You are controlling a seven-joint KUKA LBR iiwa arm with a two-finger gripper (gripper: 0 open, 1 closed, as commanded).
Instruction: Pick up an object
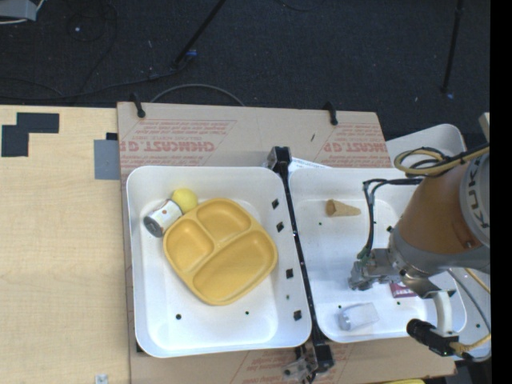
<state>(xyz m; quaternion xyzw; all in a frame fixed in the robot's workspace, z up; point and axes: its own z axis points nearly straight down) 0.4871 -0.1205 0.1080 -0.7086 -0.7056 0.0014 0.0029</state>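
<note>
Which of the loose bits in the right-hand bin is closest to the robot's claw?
The small clear plastic piece, lying just below the gripper. The tan wedge sits much farther off, near the bin's far edge.

Bins [208, 336]: smooth white plastic, slightly glossy; divided plate [220, 250]: matt yellow plastic; bench backing [240, 134]: printed brown cardboard; table [56, 246]: pale wood laminate.

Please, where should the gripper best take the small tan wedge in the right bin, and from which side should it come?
Probably from above, closing across the narrow width of the tan wedge. It lies flat and alone on the floor of the right bin, tapering toward the right, so the wider left end likely offers the surer hold.
</note>
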